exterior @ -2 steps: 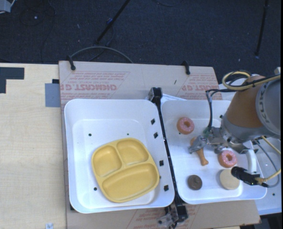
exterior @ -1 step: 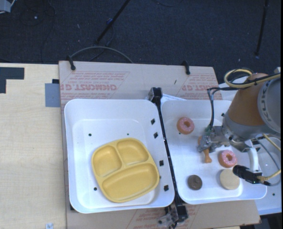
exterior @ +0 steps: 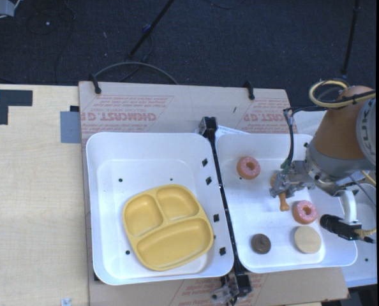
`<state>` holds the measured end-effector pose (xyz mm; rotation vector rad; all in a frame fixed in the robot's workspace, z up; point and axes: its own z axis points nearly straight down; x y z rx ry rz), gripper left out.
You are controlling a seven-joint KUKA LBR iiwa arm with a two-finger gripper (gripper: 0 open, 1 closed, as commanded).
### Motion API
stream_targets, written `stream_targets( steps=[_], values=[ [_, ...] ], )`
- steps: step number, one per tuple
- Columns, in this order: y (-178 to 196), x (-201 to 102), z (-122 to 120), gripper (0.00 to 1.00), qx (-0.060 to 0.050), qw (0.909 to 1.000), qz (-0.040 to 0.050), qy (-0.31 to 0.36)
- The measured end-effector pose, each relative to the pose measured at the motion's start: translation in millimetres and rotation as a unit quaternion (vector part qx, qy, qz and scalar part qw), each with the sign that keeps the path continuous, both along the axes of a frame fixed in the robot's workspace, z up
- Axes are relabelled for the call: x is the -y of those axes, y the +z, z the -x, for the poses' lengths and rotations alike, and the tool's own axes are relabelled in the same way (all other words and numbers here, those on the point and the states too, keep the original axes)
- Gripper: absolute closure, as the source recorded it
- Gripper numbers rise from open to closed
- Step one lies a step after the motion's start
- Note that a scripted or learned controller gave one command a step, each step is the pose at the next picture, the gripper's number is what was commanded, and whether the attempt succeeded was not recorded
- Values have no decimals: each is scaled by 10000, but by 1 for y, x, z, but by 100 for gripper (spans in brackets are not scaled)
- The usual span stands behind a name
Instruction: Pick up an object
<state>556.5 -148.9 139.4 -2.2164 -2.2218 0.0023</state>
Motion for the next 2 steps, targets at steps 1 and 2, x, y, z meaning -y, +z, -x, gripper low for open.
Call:
stream_targets(
  steps=[1,2],
  values=[
    [60,3,1,100,11,10000,6,-2],
    [110,4,0,100,12,10000,8,0]
  ],
)
